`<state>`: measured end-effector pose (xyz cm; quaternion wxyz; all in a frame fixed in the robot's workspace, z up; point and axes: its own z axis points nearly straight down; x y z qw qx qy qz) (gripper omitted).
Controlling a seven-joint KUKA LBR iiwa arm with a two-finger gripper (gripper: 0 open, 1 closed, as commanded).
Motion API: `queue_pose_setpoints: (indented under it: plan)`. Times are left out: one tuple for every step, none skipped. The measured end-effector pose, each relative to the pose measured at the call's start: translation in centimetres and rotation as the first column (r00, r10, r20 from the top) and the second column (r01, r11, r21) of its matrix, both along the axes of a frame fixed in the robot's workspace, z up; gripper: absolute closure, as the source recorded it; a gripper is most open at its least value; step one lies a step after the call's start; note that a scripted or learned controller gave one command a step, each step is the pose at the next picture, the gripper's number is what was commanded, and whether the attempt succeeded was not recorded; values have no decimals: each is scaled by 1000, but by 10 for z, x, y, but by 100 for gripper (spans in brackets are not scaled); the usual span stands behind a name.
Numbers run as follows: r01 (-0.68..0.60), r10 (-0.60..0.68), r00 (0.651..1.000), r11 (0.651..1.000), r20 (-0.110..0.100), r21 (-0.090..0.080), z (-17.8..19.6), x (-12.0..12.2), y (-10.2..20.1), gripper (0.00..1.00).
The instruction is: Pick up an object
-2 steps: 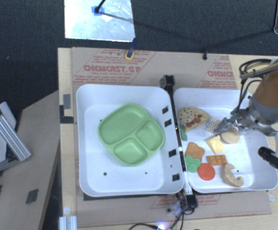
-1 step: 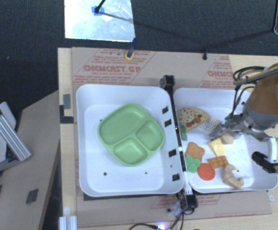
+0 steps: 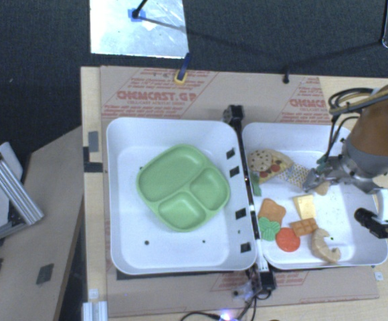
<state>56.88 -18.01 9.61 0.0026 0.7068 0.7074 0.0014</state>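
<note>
The tool (image 3: 316, 179) is poised low in the right bin (image 3: 361, 253), beside the yellow block (image 3: 305, 206); its grasp cannot be told. A centred, vertical descent is advised before closing.

bench (image 3: 93, 199) | cardboard sheet (image 3: 154, 95) on it | two white bins: left (image 3: 124, 246), right (image 3: 361, 253)

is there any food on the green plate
No, the green plate lies bare in the left bin, and the toy food pieces sit in the right bin.
</note>
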Motion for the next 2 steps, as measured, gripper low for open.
queue_pose_setpoints:
  plan:
    - [-5, 5, 1000, 1000, 1, 0, 59, 9, 6, 100]
    - [-4, 4, 1000, 1000, 3, -1, 121, 8, -2, 100]
